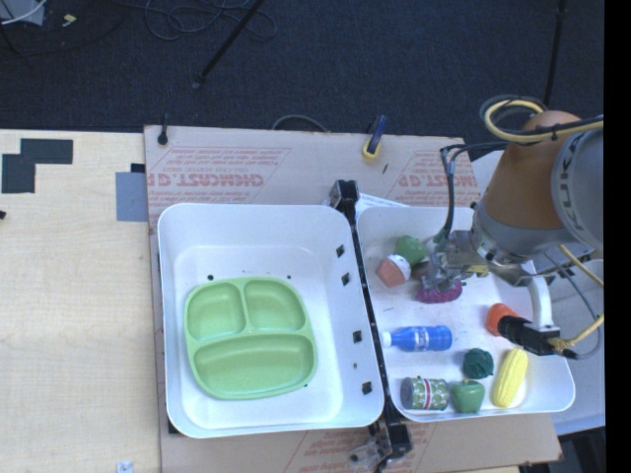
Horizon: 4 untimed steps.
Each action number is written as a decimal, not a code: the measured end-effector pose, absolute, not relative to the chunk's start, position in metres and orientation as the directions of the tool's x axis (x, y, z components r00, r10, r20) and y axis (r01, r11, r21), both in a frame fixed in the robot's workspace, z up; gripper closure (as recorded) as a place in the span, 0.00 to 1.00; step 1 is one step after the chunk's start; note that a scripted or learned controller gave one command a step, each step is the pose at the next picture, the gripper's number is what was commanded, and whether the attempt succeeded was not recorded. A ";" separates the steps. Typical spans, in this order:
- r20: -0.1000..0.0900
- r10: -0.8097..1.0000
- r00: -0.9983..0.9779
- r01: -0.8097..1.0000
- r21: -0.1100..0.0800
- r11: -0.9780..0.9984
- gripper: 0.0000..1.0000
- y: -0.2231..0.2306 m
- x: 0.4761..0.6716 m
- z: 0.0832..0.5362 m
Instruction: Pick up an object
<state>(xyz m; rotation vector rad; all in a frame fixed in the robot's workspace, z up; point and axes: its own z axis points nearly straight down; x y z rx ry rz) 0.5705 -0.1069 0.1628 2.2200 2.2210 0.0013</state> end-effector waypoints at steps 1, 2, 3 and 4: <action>0.000 1.000 0.000 1.000 0.002 0.000 1.00 -0.114 0.573 0.207; 0.000 1.000 -0.001 1.000 -0.001 0.001 1.00 -0.115 0.573 0.229; 0.003 1.000 -0.004 1.000 -0.004 0.004 1.00 -0.069 0.555 0.237; 0.003 1.000 -0.005 1.000 -0.005 0.005 1.00 -0.017 0.533 0.241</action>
